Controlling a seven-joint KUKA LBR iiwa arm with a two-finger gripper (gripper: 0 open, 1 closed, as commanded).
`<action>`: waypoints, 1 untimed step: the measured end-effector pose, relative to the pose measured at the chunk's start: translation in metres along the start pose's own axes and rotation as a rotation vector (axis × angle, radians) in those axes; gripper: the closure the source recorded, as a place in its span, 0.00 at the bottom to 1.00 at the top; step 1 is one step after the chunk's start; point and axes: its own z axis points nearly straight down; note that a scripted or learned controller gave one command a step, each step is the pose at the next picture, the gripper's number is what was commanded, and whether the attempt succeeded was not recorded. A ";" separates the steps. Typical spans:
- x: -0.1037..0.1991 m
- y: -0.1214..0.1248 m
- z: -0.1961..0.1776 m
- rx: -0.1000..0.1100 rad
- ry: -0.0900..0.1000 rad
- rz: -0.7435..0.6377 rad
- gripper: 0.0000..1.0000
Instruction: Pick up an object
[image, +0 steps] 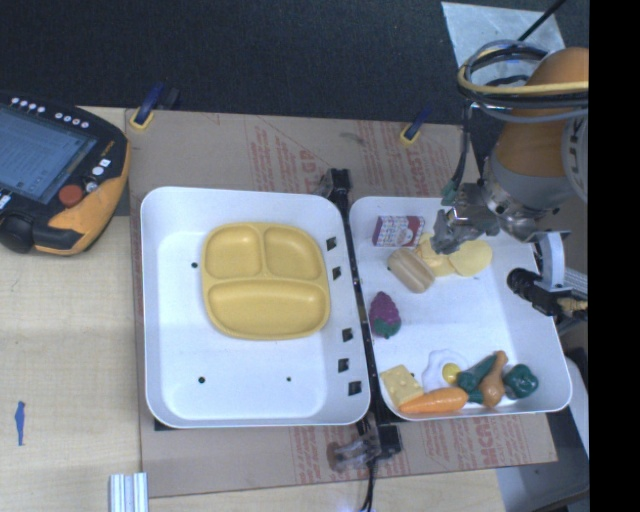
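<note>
My gripper (452, 236) hangs low over the back of the right bin (545, 345), right above a pale yellow toy piece (468, 260). Beside it to the left lies a tan bread-like roll (409, 270), and a small red-and-white carton (397, 231) sits at the bin's back wall. A purple grape bunch (384, 314) lies mid-left. Along the front are a cheese wedge (401, 383), a carrot (432, 402), a fried egg (442, 368), a drumstick (489, 378) and a green pepper (520, 380).
The left bin (170, 330) holds a yellow divided plate (265, 280). A teach pendant (55, 175) rests on the bench at the far left. Black clips run along the seam between the bins (350, 300).
</note>
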 end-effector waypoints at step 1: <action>-0.042 -0.020 0.052 0.006 -0.001 0.008 1.00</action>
